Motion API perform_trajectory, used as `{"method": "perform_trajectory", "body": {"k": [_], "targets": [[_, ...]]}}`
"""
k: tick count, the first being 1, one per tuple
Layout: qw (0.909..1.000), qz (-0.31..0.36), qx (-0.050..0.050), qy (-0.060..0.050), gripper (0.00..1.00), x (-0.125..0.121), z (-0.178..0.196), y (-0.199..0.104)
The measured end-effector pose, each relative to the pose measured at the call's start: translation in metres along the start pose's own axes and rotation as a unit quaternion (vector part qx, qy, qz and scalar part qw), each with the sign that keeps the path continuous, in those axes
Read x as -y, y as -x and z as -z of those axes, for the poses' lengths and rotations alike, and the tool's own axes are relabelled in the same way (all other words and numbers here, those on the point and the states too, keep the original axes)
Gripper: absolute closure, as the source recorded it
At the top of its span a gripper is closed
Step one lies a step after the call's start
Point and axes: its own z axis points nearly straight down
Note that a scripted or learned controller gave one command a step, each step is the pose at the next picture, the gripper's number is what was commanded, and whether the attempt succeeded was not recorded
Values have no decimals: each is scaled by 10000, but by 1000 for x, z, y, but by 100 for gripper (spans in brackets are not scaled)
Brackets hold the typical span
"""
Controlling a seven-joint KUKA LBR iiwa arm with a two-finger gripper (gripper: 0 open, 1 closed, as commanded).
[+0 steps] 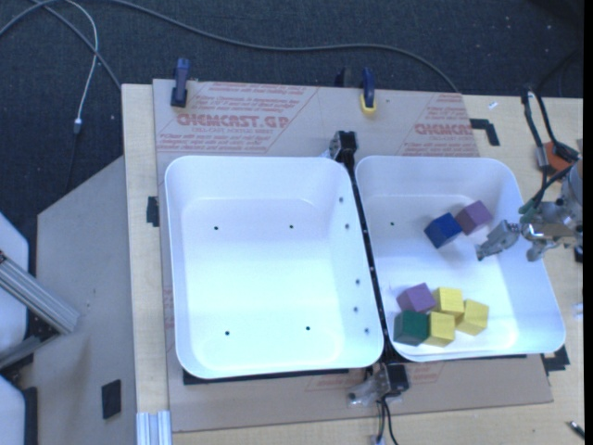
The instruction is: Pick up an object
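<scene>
Blocks sit in the right bin (528,276): a blue cube (443,230) and a purple cube (474,216) at its 1 o'clock. Just beside them, at 3 o'clock, the hand (493,242) hovers with fingers apart, holding nothing.

Dark blue carpet floor (278,26), thin grey cable (93,26) trailing across it, pale wooden bench (139,248), printed cardboard sheet (278,119) held by blue clamps (181,70), even overhead light
</scene>
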Motion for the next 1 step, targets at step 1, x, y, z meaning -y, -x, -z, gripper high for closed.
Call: {"method": "perform_trajectory", "body": {"k": [1], "targets": [[10000,8,-18,-50,0,-4,-121,-25]]}}
